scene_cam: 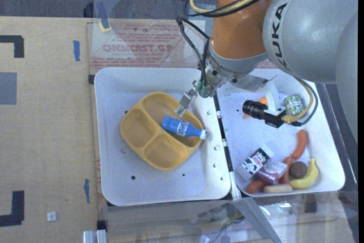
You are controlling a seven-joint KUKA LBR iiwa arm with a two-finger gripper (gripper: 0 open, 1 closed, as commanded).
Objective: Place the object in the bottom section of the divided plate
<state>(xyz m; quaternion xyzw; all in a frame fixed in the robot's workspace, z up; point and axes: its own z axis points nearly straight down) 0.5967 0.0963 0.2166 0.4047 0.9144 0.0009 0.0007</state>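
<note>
The blue bottle (pixel 182 127) lies across the yellow divided plate (pixel 136 125) in the left bin (pixel 114 179), resting on its 3 o'clock side over the ridges, cap toward 4 o'clock. The tool (pixel 186 101) hangs just above the bottle's 12 o'clock side, pinching nothing; whether it is spread I cannot tell. Placement looks close to done, though the bottle's compartment is uncertain.

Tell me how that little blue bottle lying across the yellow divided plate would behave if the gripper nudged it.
The blue bottle lies on its side, so it would probably roll rather than slide. It rests across a ridge of the yellow divided plate, so a nudge may tip it into a section. It looks like small plastic, likely light and stiff. The gripper is just above it.
</note>
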